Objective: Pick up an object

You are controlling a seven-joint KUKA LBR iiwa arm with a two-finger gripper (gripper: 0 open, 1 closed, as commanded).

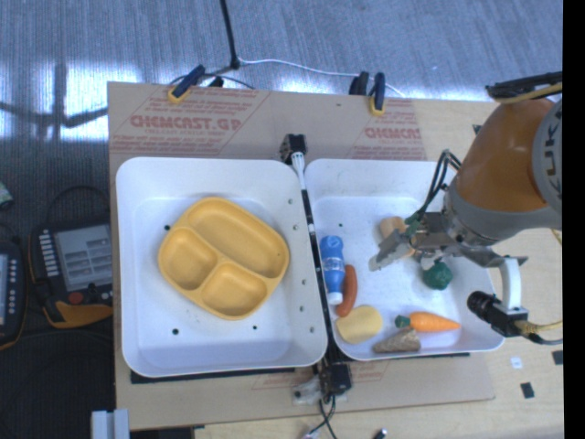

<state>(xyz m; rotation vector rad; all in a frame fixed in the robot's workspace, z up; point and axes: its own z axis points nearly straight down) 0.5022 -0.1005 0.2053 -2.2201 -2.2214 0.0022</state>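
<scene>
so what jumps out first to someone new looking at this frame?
The yellow divided tray sits alone in the left bin. The grey-and-orange arm hangs over the right bin, its gripper above a scatter of toy food: blue bottle, carrot, green piece.

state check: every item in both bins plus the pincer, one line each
Yellow three-compartment plastic tray: flat in left white bin, nothing in it.
Blue-capped white bottle: lying in right white bin, by the divider.
Orange toy carrot: lying near front wall.
Pale yellow rounded toy: resting, untouched.
Dark green round toy: resting beside pincer.
Pincer: low over right bin, open, nothing between its fingers.
</scene>
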